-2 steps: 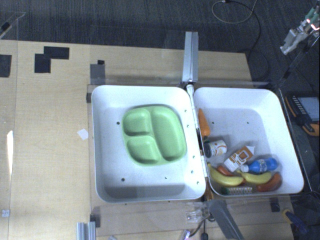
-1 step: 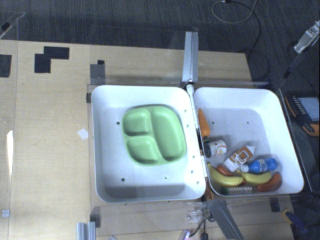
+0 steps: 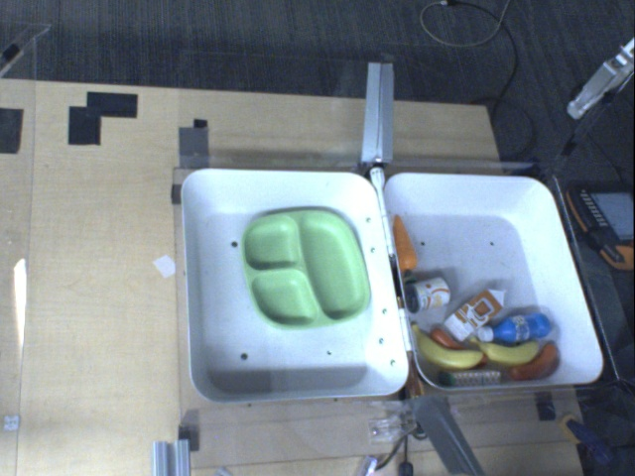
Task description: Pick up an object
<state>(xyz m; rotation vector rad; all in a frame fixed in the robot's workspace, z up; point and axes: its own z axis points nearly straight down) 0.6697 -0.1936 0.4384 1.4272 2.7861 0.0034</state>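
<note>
Wooden bench [image 3: 89, 266] is carrying two bins. Pincer [image 3: 598, 85] is hanging top-right, can't tell its state. Bananas [image 3: 451, 353] are lying below-left of it, green tray [image 3: 303, 266] farther left.

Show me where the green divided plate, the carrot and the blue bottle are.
Green divided plate [image 3: 304, 267]: camera view, on the ridge where its three compartments meet.
Carrot [image 3: 404, 245]: camera view, middle of its orange body, by the right bin's left wall.
Blue bottle [image 3: 520, 328]: camera view, on its blue body.
</note>
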